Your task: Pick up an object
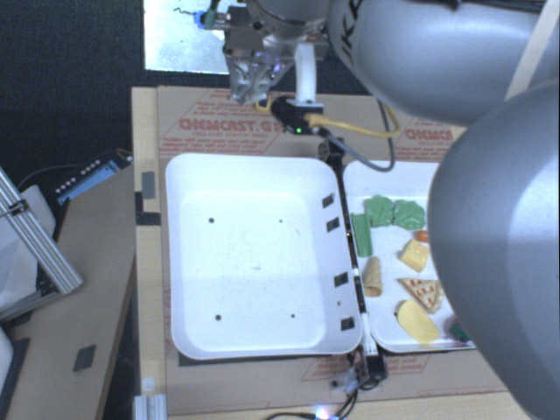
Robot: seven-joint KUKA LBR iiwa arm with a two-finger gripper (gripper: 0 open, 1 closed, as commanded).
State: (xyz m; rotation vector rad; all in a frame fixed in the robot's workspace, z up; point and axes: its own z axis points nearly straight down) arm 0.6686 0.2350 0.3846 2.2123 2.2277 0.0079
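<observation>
The gripper (249,81) hangs at the top of the view, above the cardboard sheet (219,125) beyond the far rim of the left bin (254,252); its metal parts blur together there, so I cannot tell how it is set, and nothing can be made out in it. Below and nearer the camera than the gripper, the left bin shows its bare white floor, all four rims in sight. To the gripper's right and lower, the right bin (389,186) is largely covered by the grey arm (472,147), which cuts off its right side. Along its visible strip lie a green piece (394,211), a yellow chunk (415,255), a tan roll (373,276), a triangular wedge (422,292) and a yellow oval (418,321), well apart from the gripper.
</observation>
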